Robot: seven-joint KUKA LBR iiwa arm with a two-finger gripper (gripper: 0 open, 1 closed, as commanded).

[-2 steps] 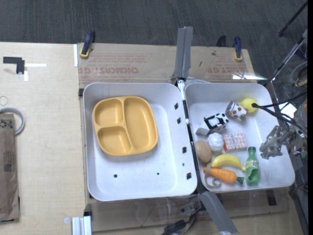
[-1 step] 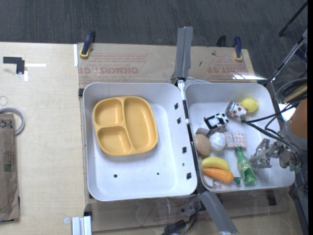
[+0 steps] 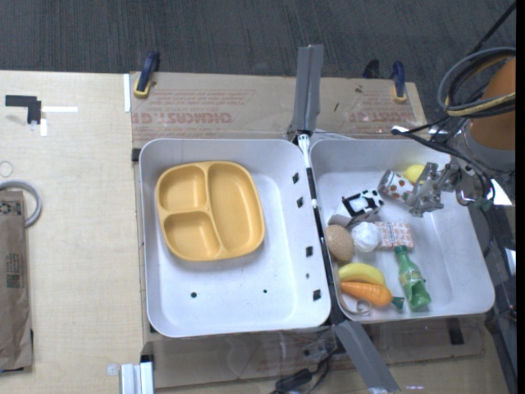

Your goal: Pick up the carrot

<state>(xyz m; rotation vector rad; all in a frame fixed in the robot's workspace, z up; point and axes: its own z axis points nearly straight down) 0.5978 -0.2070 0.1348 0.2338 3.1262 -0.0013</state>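
The orange carrot with a green tip lies near the front edge of the right bin, just in front of a yellow banana. My gripper hangs over the back right part of that bin, well behind and to the right of the carrot. It sits next to a spotted white-and-red toy and a yellow piece. Nothing shows between its fingers.
The right bin also holds a green bottle, a pink-and-white packet, a white ball, a tan egg-shaped item and a black-and-white toy. A yellow divided plate lies in the left bin.
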